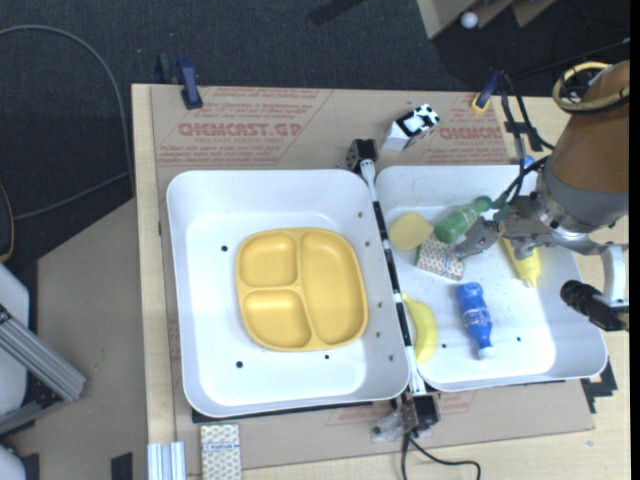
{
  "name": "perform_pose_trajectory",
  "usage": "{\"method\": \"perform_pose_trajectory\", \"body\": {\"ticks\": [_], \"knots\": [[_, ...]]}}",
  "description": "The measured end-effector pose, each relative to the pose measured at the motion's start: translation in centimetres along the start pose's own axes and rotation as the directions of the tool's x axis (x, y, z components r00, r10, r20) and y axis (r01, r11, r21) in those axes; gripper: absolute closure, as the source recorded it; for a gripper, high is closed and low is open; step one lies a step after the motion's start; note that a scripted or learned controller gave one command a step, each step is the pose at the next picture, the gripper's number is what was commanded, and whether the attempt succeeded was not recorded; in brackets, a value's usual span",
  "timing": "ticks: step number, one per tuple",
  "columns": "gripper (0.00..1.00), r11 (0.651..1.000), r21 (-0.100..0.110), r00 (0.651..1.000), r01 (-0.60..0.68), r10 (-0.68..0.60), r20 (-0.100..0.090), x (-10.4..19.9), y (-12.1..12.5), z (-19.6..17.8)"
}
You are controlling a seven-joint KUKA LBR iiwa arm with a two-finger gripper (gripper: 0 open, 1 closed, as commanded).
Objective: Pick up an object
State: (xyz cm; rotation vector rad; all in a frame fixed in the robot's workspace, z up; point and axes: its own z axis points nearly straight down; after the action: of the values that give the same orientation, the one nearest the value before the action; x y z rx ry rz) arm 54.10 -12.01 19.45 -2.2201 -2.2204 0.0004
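The right bin (pixel 560 358) holds several objects. A green bottle (pixel 458 222) lies near its back, with a pale yellow round piece (pixel 409 231) to its left and a speckled packet (pixel 438 260) just in front. A blue bottle (pixel 474 316) lies in the middle, a banana (pixel 424 330) rests against the left wall, and a small yellow item (pixel 524 263) sits under the arm. My gripper (pixel 487 235) hangs low over the bin, right beside the green bottle's right end and above the packet's edge.
In the left bin (pixel 200 268) lies a yellow divided plate (pixel 300 288). The grey arm with its orange band (pixel 595 138) covers the right bin's back right corner. A black-and-white object (pixel 415 123) sits on the cardboard behind the bins.
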Motion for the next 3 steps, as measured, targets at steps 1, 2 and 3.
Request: {"method": "perform_pose_trajectory", "body": {"ticks": [1,2,3], "knots": [[0.0,1.0,-0.001,1.0,-0.001,0.001,0.001,0.5,-0.2,11.0],[0.0,1.0,0.001,1.0,-0.001,0.001,0.0,1.2,-3.4,11.0],[0.0,1.0,-0.002,1.0,-0.002,0.002,0.001,0.8,-2.7,11.0]]}}
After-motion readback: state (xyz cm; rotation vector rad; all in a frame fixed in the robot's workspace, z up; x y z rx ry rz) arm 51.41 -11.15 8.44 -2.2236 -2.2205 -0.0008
